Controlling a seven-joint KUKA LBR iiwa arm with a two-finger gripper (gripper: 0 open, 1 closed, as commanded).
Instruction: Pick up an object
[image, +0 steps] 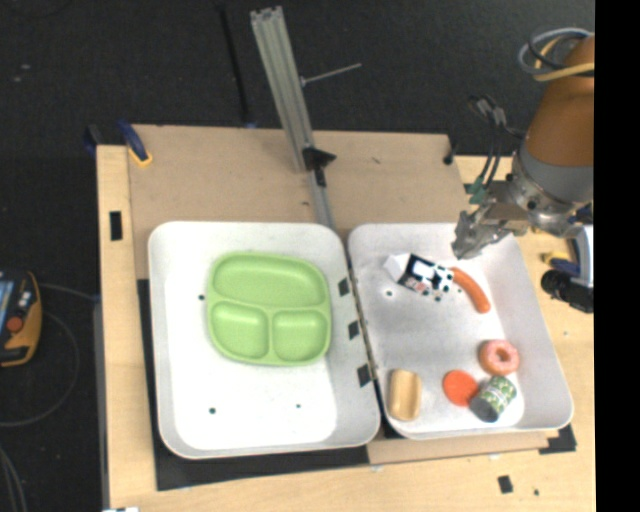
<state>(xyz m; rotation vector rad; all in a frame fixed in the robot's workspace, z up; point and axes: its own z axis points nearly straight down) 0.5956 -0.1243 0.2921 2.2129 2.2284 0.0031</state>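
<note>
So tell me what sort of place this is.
Most likely a robotics lab test bench, not a kitchen. Two white bins sit on a plywood board, the arm's tool hangs over the right bin, and toy food like a pink doughnut lies there.

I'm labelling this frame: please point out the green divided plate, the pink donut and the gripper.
green divided plate (268, 306), camera view, its centre ridge.
pink donut (498, 357), camera view, its ring.
gripper (470, 243), camera view, its fingertips.
</note>
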